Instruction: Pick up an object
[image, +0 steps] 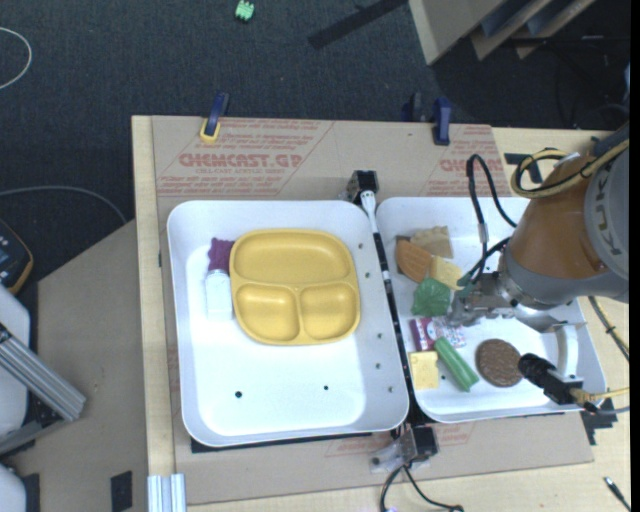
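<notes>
Claw (462, 308): mine, low in right bin (560, 400); fingers' state could not be told.
Beneath: green block (433, 297), packet (432, 331).
Left bin (290, 410): yellow tray (295, 284).

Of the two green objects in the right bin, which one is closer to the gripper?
The upper, blocky green piece, just left of the gripper. The long green one lies lower, beside the brown disc.

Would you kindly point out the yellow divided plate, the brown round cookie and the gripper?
yellow divided plate (295, 262), camera view, its large top compartment.
brown round cookie (497, 361), camera view, its centre.
gripper (462, 308), camera view, at its tip.
</notes>
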